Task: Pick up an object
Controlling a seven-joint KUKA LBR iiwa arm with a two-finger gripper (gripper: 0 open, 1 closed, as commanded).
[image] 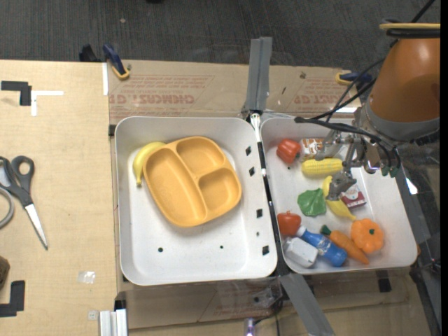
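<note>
My gripper [341, 185] hangs low over the middle of the right bin [406, 257], below the arm's orange band [409, 75]. Its tip is just above a yellow banana-like toy [341, 208] and beside a red-labelled packet [355, 199]. A yellow corn cob [322, 166] lies just to its left, and a green leafy toy [312, 203] sits at its lower left. Nothing shows held in it.
The right bin also holds a red pepper [288, 150], a red tomato [288, 222], a blue and white bottle [316, 249], a carrot [348, 247] and an orange pumpkin [367, 235]. The left bin [140, 257] holds an orange divided plate [192, 180] and a banana [143, 158]. Scissors [24, 191] lie on the bench.
</note>
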